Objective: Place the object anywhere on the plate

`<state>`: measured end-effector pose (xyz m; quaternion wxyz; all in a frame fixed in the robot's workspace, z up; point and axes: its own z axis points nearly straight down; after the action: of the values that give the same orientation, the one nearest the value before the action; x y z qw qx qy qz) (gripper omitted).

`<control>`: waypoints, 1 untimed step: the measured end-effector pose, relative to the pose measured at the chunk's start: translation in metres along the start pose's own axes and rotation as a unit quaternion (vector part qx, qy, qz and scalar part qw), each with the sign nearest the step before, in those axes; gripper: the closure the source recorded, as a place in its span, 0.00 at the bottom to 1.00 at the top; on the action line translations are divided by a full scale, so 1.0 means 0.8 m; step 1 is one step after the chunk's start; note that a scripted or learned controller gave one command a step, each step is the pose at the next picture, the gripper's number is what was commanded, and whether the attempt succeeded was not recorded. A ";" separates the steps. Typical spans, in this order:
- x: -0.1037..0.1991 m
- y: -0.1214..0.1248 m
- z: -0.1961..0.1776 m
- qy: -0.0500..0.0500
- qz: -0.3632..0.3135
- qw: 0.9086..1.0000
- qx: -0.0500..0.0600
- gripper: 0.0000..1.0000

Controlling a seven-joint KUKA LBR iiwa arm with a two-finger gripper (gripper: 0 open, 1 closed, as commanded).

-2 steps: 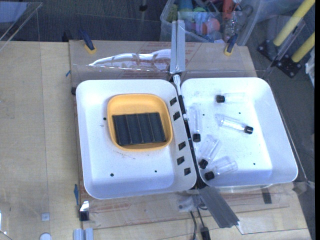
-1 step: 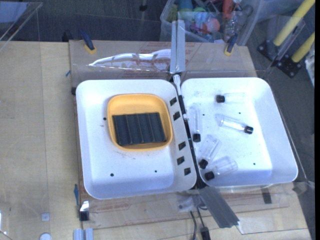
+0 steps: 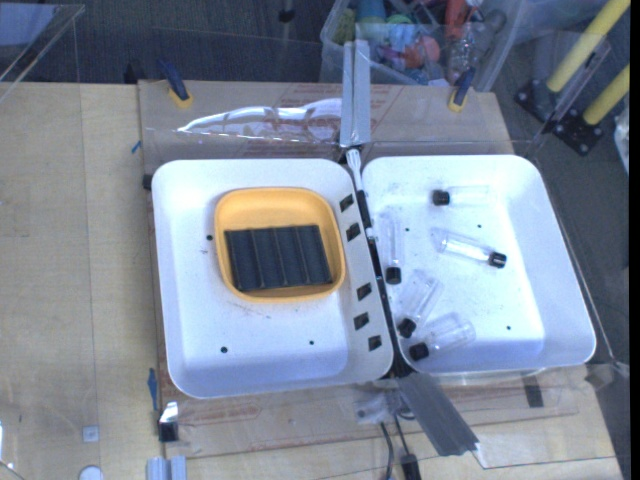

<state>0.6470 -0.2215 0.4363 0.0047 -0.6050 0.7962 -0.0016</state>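
several clear tubes [image 3: 432,278] hard to distinguish; plate [image 3: 278,240] holds dark ridged block [image 3: 277,257].

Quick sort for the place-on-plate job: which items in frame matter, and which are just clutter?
Job items:
- yellow plate in the left bin, with a dark ridged block lying on it
- clear vials with black caps scattered in the right bin

Lying about:
- clear tub of colourful toys behind the bins
- blue clamps on the bench edge
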 end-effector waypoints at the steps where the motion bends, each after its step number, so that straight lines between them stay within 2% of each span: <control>1: 0.009 0.028 0.000 -0.001 -0.184 0.983 -0.004 1.00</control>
<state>0.6234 -0.2222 0.4360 0.0024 -0.7412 0.6713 0.0011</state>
